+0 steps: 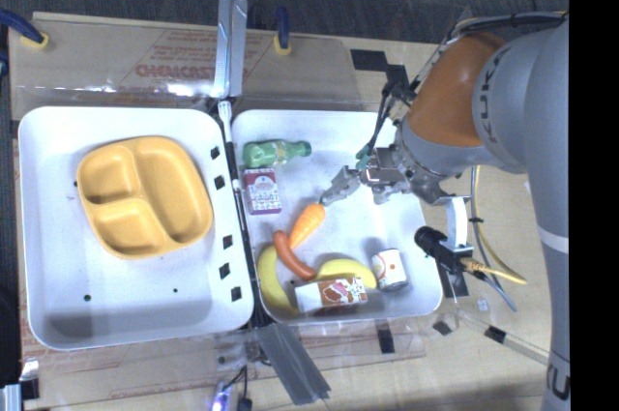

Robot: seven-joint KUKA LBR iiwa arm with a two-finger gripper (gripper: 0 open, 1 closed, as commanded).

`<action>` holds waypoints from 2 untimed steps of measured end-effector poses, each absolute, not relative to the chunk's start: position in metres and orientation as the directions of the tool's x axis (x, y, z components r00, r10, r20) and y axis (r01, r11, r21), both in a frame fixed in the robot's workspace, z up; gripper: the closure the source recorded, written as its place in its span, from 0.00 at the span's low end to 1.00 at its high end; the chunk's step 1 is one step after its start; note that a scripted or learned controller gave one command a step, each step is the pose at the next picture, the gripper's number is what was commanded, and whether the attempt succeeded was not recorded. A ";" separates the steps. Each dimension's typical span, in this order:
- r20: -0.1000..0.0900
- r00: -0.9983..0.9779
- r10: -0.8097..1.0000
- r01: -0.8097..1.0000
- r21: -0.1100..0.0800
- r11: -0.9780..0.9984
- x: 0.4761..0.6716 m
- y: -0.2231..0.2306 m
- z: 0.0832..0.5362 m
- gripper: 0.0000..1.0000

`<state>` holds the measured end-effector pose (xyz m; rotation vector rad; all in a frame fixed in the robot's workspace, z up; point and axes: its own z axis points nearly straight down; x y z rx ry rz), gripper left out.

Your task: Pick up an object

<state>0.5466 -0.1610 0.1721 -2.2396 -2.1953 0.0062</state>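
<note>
Toward three o'clock in the right bin [406,303], the gripper [360,184] is hovering with its jaws spread and gripping nothing. At its seven o'clock, just beside it, the carrot [307,224] is lying: probably light, stiff and slick, best pinched across its thick middle.

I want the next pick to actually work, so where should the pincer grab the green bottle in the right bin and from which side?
Take the green bottle across the middle of its body, coming straight down from above. It lies flat on its side, cap toward the right, with bare bin floor above it. The small red carton lies just below it, so that finger would need care. The pincer hangs over the bin's middle.
</note>
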 end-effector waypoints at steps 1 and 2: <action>0.000 0.004 1.000 1.000 -0.005 -0.004 0.547 -0.103 0.090 0.00; 0.000 0.000 1.000 1.000 -0.008 0.000 0.546 -0.104 0.100 1.00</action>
